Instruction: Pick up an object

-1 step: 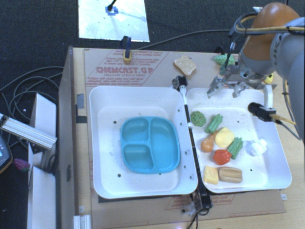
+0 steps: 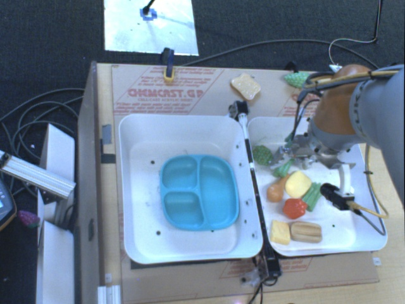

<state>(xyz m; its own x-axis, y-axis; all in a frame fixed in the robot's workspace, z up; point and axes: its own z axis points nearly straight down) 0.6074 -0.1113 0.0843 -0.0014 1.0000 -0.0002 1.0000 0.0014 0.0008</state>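
While arm overhangs right bin, green items part-hidden.

A single fixed camera hangs above the brown cardboard-topped desk, looking down at a slant from its near edge towards the far edge. It stands far enough off to take in both shallow white plastic bins, side by side, plus the dark carpet floor beyond the desk's far and left edges. The grey arm with the orange band enters from the right.
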